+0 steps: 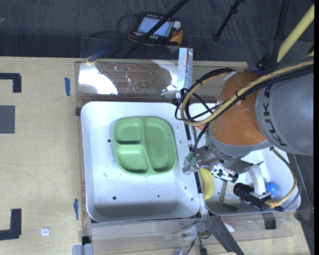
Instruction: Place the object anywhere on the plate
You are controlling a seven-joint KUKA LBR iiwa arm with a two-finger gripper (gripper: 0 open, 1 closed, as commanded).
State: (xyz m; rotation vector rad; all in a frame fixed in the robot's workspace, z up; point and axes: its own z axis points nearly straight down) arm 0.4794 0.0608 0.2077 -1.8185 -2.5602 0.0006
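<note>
While the arm [249,109] is hanging over the right bin [286,196], the tool [195,162] is sitting just above a banana [207,183]; its grip state is unclear. Plate [145,144] is waiting in left bin [94,149]. Centre on banana, lift clear of the divider.

Pale wooden bench top [40,164] with black corner markings [12,82] and blue tape strips [67,86]. Dark carpeted floor [60,25] beyond far edge. Handheld control pendant [155,28] on floor. Tripod legs [232,15] nearby.
</note>
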